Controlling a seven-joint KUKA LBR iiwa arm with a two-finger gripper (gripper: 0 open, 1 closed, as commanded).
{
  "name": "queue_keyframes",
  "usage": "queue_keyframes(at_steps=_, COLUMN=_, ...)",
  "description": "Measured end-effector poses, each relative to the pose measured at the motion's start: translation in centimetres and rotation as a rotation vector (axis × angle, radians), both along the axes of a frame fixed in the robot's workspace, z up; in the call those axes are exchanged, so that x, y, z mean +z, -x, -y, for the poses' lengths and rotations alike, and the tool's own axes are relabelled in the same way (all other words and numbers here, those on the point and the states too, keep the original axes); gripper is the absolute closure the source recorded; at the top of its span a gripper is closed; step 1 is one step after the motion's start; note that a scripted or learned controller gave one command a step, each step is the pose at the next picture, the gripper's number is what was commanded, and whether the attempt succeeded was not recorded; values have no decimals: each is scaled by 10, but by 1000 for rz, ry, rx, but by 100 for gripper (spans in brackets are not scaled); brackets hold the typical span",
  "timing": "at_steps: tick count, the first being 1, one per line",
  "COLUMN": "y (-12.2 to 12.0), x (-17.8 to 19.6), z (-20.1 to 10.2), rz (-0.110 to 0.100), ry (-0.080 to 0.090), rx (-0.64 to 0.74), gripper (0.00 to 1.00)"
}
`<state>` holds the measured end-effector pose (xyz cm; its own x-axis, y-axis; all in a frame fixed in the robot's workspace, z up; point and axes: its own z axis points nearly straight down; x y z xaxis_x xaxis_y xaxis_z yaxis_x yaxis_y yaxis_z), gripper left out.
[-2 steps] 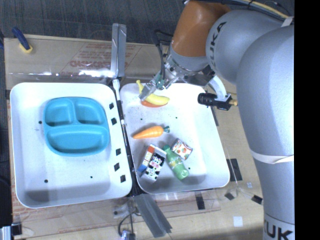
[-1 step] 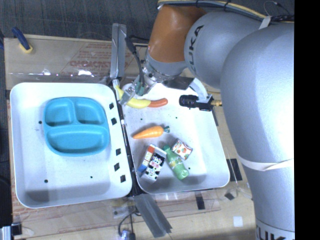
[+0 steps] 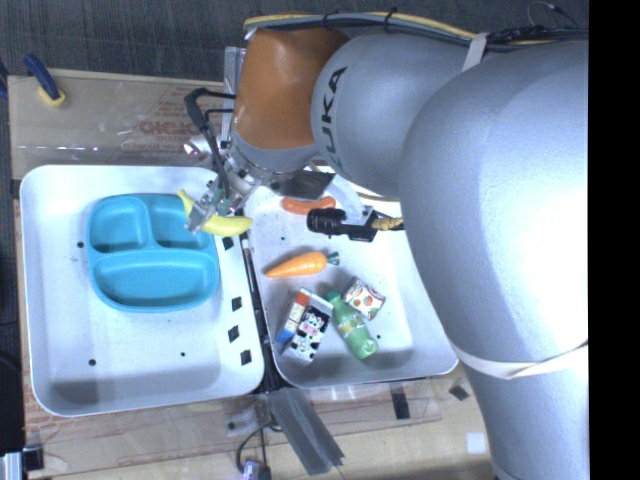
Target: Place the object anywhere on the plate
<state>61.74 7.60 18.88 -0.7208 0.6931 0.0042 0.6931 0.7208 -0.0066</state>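
On the desk (image 3: 110, 118) two white bins stand side by side. The left bin (image 3: 60, 368) holds a blue plate (image 3: 150, 278) with three compartments, two small ones on the far side and one wide one nearer the camera. The gripper (image 3: 216, 206) hangs at the plate's far right corner, close to the wall shared by the two bins, and its fingers (image 3: 205, 214) are closed around a yellow banana (image 3: 228, 225). The banana lies roughly crosswise: one end pokes out over the plate's right rim and the other points toward the right bin (image 3: 425, 353). Whether its underside touches the plate is not clear from this angle. The grey arm with its orange band fills much of the view's right side and covers the far right part of that bin. In the right bin, a small orange-red piece (image 3: 305, 205) lies near the far wall, just beside the arm. A carrot (image 3: 297, 264) with a green top lies nearer the middle, well apart from the banana. Closer to the near wall sits a tight cluster (all three touching or almost so): a printed box (image 3: 303, 326), a green bottle (image 3: 355, 334) on its side, and a small labelled can (image 3: 364, 298). A blue and yellow clamp (image 3: 44, 80) lies at the desk's far left corner.
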Motion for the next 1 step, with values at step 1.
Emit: queue_keyframes(at_steps=1, y=0, x=0, z=0, rz=0, ry=0, rx=-1, gripper=0)
